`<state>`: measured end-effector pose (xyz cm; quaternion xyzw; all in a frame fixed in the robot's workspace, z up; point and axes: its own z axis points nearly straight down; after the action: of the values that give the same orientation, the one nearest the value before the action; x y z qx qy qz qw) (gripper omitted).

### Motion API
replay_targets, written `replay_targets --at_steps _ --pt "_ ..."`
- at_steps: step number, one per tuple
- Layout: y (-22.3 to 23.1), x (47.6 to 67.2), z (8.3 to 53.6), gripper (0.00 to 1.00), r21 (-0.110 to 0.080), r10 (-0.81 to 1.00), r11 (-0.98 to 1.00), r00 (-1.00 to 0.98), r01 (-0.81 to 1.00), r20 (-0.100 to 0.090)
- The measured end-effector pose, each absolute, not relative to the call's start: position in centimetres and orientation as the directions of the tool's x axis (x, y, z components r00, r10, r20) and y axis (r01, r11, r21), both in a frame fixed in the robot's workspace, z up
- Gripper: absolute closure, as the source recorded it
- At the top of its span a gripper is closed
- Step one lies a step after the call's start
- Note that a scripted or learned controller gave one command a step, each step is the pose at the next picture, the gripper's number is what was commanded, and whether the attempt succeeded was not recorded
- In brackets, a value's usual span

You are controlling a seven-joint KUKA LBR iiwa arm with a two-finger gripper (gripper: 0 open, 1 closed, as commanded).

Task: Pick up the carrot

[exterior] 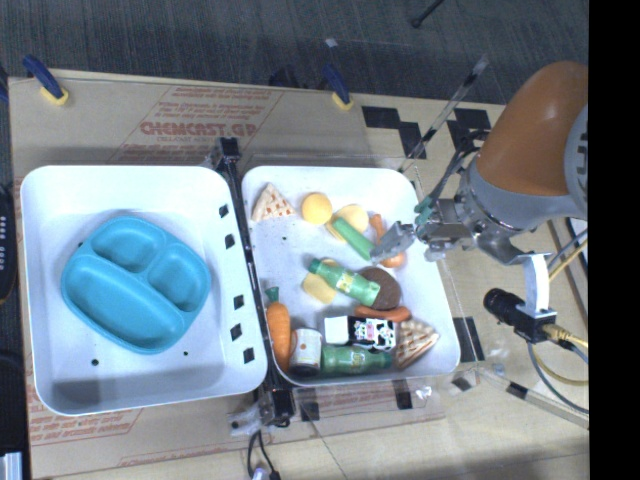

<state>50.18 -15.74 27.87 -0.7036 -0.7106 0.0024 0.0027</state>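
Camera view, from my remote station, showed the carrot (279,330) nearest me, lying against the left wall of the right bin (437,298) at its front corner, just beside a small white-labelled can (306,349) and a green bottle lying flat (352,359) along the front wall. A black-and-white carton (371,332) and a waffle-patterned wedge (418,342) sat close by to the right. Further back I saw a green bottle with a yellow label (345,280) resting against a brown disc (384,286). Beyond that, the gripper (397,238) hung over the right side of the bin, near an orange piece (392,258) and a green cylinder (351,236), well apart from the carrot. I could not tell how its fingers stood, nor saw anything between them. At the back lay a yellow ball (316,207) and a triangular slice (270,206). The left bin (45,198) held a blue divided plate (136,282).
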Motion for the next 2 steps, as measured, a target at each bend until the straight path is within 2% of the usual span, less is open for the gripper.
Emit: replay_targets --at_steps 1,2 --pt "-15.5 54.3 13.7 0.0 -0.014 0.971 0.24 -0.24 0.971 0.006" --pt "-13.3 61.2 9.7 0.0 -0.009 0.986 0.169 -0.169 0.986 0.001"
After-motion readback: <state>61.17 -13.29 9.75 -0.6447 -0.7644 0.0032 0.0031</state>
